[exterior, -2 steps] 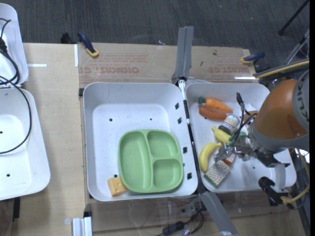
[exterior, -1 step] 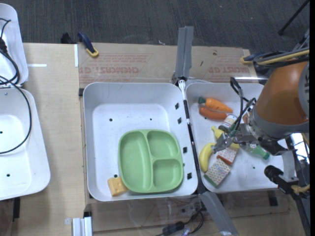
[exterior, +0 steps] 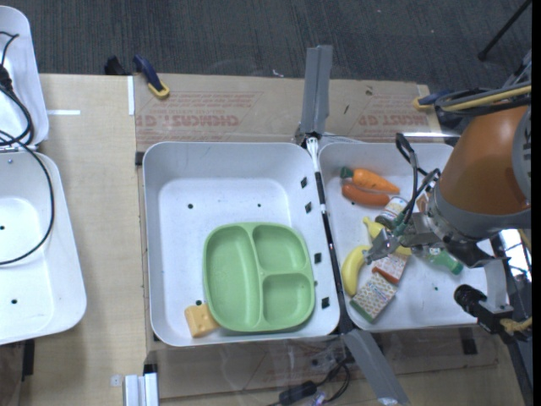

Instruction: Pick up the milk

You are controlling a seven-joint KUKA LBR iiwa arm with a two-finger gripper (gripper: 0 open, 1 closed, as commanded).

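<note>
Pincer (exterior: 385, 245) of the grey arm with the orange band (exterior: 486, 172) hangs low in the right shallow white bin (exterior: 423, 307); whether it is wide or narrow I cannot tell. Just below it lies the small red-and-white milk carton (exterior: 390, 268), beside a yellow banana (exterior: 352, 269) and a patterned flat box (exterior: 373, 298). Two orange carrots (exterior: 369, 186) lie farther back. The left white bin (exterior: 169, 227) carries a green divided plate (exterior: 258, 276) and a yellow cheese wedge (exterior: 199, 320). Brown cardboard (exterior: 220, 108) on the counter bears mirrored red lettering, too blurred to read surely. Dark carpet (exterior: 254, 15) lies behind.
</note>
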